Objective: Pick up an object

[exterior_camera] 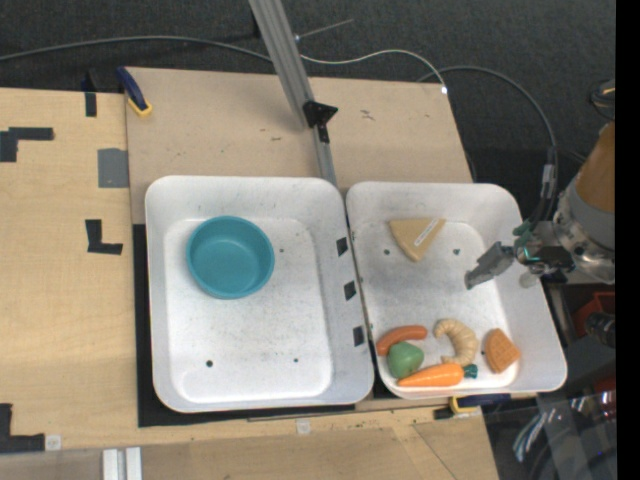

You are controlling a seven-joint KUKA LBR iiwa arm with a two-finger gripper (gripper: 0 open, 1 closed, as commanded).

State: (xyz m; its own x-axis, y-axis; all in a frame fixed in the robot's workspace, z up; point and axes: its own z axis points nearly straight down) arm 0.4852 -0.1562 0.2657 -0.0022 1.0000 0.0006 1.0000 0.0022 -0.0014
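Along the near edge of the right bin (520, 373), an orange carrot (432, 375) is laid flat, with a green pepper-like piece (404, 358) touching it on the left. Just behind these, a red-orange sausage-shaped piece (400, 336) is seen, and a pale curved croissant-like piece (460, 338) is set beside it. An orange bread-like piece (500, 350) is placed toward the near right corner. Farther back, a tan wedge (415, 237) is found near the far edge of that bin. The gripper (492, 265) is held over the right side of the same bin, between the wedge and the near cluster; whether its fingers are spread or closed cannot be told, and nothing is seen between them. In the left bin (170, 368), a teal bowl (231, 257) is set upright toward the far left corner.
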